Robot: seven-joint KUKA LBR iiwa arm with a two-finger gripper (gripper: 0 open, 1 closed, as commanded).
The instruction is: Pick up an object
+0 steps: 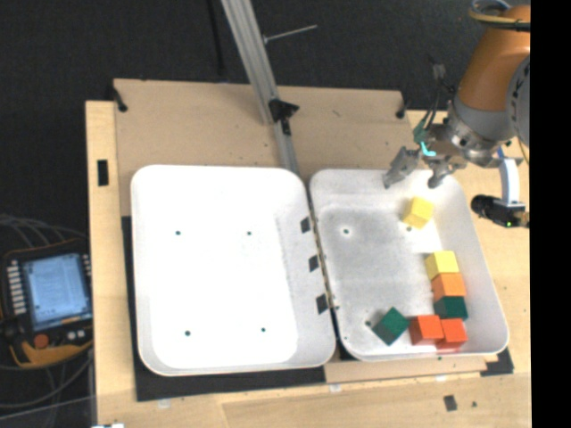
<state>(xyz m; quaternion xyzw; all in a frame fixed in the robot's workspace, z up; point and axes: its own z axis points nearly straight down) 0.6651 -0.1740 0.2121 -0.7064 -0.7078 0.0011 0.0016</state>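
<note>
Dark flooring surrounds a pale wooden table [103, 239] that carries two shallow white bins side by side. In the camera view we see the left bin [147, 266] with a bare white floor marked by four small dots, and the right bin [357, 266] holding all the blocks. A slanted metal rail [254, 52] crosses the upper middle, and a handheld control pendant [49, 292] lies off the table at the left edge.

We observe the arm [495, 69], grey with an orange band, entering from the right above the far corner of the right bin. Its end effector [416, 173] has its two fingers spread apart, one fingertip [393, 176] toward the left and the other toward the right, with nothing between them.

We locate a yellow block [417, 211] just beneath and near the spread fingers, tilted, on the bin floor and apart from them. Farther down the right wall lie a second yellow block [442, 264], an orange block [449, 284], a dark green block [451, 307], two red-orange blocks [439, 329] and a green block [389, 325].
</note>
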